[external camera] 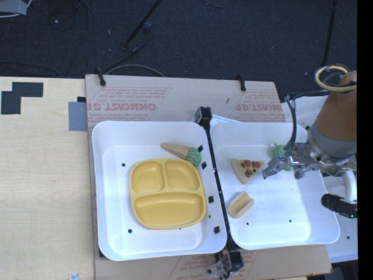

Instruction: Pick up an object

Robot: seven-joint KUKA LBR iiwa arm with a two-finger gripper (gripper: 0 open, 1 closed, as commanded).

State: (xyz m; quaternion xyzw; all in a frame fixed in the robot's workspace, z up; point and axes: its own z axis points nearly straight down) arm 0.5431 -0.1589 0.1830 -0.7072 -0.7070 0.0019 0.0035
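Two shallow white bins are being shown side by side from above, on a brown cardboard sheet (175, 101) printed with red writing that is upside down and not clearly legible. The pincer (273, 169) is being held low over the right bin (280, 238), reaching in from the right; whether it is wide or narrow cannot be told, and nothing is seen between its tips. A pizza slice toy (245, 169) is lying just to the left of the pincer, close but apparently apart. A small green toy (278, 151) is sitting just behind the pincer, near the bin's far wall. A tan bread-like piece (240, 205) is lying in front and to the left, near the divider between the bins. Open white floor is being left in front of the pincer. Well to the left, the left bin (108, 214) is being occupied by a yellow divided plate (167, 193) and an ice-cream cone toy (182, 151) beyond it. A pale wooden bench (41, 191) and dark carpet (175, 28) with cables are lying beyond.
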